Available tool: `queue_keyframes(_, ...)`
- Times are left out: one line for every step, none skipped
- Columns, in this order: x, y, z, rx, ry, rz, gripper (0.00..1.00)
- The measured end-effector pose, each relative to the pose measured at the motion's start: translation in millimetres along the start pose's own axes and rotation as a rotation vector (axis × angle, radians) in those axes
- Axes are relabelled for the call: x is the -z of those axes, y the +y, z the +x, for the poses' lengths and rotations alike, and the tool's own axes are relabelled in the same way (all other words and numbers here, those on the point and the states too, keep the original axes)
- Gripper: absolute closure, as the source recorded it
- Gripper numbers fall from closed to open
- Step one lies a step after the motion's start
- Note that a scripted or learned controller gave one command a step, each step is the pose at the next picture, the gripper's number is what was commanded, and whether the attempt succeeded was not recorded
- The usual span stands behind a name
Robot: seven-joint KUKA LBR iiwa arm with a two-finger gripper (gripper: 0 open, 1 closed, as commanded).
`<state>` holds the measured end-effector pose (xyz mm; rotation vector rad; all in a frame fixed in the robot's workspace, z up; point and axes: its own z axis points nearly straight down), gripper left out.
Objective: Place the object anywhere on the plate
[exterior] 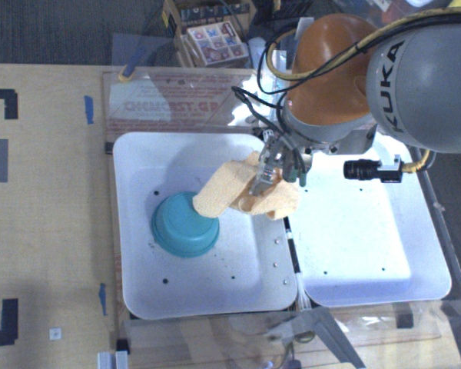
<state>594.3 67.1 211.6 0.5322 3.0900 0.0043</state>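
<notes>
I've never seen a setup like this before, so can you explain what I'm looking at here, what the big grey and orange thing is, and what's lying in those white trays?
The picture comes from one camera fixed above a workbench, looking down at a slant. The big grey and orange thing is a robot arm reaching in from the right; a program steers it. At its tip is a two-finger gripper, a simple mechanical hand.

On the bench sit two shallow white bins side by side. In the left bin lies a teal plate, which looks like a small upturned dish. A yellow cloth is draped beside it, one end lapping onto the plate's rim, the other bunched under the gripper. The gripper's tip presses into the cloth and seems to pinch it. The right bin lies below the arm.
</notes>
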Motion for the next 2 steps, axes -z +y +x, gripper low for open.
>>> queue_keyframes(14.5, 44.7, 6.6, 0.339, -0.001, -0.002, 1.00)
queue_keyframes(14.9, 44.5, 6.4, 0.339, -0.002, -0.002, 0.00)
